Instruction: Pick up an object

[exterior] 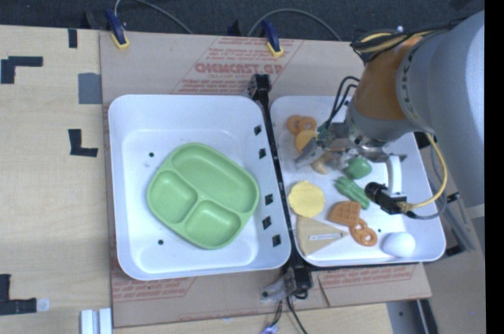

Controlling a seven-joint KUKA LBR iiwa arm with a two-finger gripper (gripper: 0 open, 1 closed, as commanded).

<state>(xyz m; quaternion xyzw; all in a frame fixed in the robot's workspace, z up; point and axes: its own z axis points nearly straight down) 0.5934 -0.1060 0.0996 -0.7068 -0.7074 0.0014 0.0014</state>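
We see the arm [409, 88], grey with an orange band, reaching in from the right over the right bin [425, 250]. Its gripper [319, 151] hangs low in the upper left part of that bin, just below a small pretzel-shaped piece [300, 124] and an orange lump [305, 140]. We cannot tell how wide the gripper stands or whether anything sits in it; the metal parts there are too small and cluttered to read.

The things on offer lie in the right bin. A yellow disc [306, 199] sits near the bin's left wall, with a cream wedge [319, 235] below it. To the right of the disc lie a green pod-shaped toy [349, 190], an orange waffle-like piece [345, 213] and a second pretzel [363, 233]. A white egg [399, 244] rests in the lower right corner. A rounded green piece [359, 167] shows just under the wrist.

The left bin [130, 120] holds a green divided plate [203, 195], lying tilted across its middle. Both bins rest on brown cardboard [228, 64] on the counter [43, 167], fixed by two blue clamps [118, 31] at the far edge.
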